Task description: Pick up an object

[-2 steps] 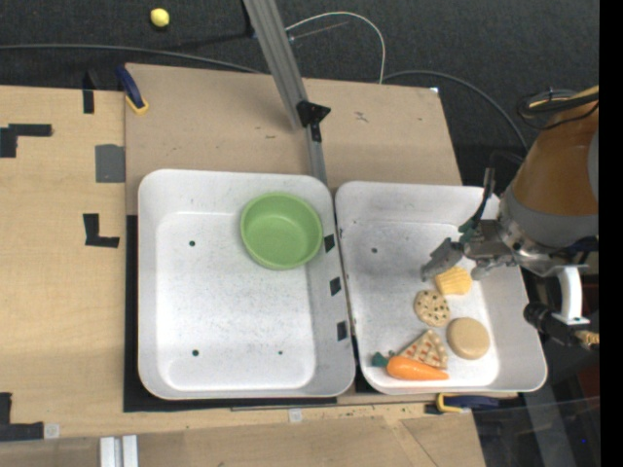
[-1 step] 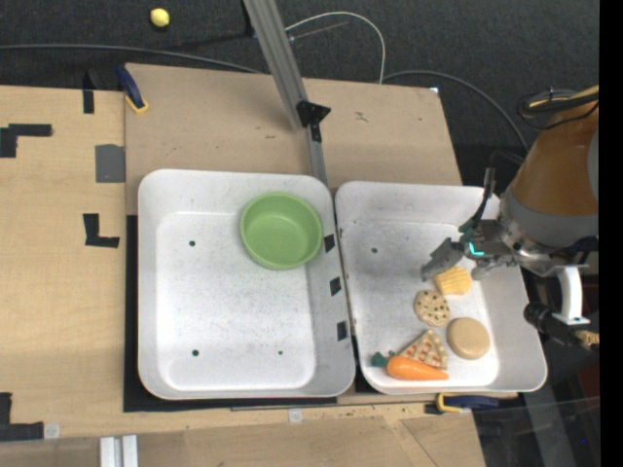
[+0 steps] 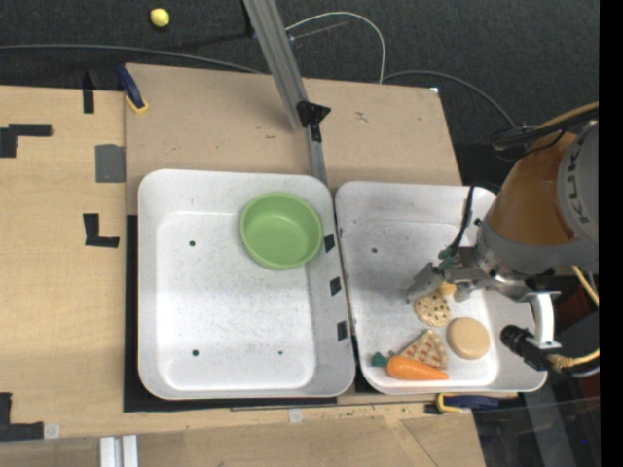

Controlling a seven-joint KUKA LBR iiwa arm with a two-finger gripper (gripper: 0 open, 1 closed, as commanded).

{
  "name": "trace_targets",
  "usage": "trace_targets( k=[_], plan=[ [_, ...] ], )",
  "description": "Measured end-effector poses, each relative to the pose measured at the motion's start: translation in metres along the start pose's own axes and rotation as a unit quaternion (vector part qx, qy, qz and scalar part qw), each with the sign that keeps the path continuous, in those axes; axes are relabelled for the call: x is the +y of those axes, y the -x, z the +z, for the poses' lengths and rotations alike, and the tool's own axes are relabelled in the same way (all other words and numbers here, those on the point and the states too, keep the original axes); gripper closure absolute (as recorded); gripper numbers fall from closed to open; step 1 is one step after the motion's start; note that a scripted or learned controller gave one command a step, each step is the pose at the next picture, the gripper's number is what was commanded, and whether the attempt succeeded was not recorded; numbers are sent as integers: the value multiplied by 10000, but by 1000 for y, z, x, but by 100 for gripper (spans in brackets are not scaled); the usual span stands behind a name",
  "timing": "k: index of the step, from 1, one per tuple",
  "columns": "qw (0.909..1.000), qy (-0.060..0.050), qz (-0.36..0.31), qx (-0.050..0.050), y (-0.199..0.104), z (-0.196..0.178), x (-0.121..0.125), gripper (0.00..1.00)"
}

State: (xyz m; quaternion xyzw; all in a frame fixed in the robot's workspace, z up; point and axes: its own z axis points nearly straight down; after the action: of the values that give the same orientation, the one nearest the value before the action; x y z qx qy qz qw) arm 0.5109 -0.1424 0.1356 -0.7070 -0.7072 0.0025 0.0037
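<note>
In the right bin (image 3: 389,212) lie a round waffle-like cracker (image 3: 431,308), a tan round bun (image 3: 469,339), a triangular slice (image 3: 425,347) and an orange carrot (image 3: 413,368). My gripper (image 3: 435,282) hangs low over the right bin, just above the waffle cracker and touching or nearly touching it. Its dark fingers (image 3: 422,281) point left and down. The orange-banded wrist (image 3: 531,207) rises behind it at the right.
A green bowl (image 3: 281,230) sits in the left bin (image 3: 175,290) near its upper right corner. A grey pole (image 3: 277,47) slants down from the top to the divider between the bins. A small yellow ball (image 3: 159,17) lies on the dark floor at top left.
</note>
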Motion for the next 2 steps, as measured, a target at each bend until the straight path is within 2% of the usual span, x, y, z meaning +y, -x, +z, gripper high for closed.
trace_targets(
  k=[1, 2],
  plan=[
    [10000, 87, 9, -48, 3, 43, 3, 0],
    [9999, 97, 0, -37, 2, 31, 4, 100]
  ],
)
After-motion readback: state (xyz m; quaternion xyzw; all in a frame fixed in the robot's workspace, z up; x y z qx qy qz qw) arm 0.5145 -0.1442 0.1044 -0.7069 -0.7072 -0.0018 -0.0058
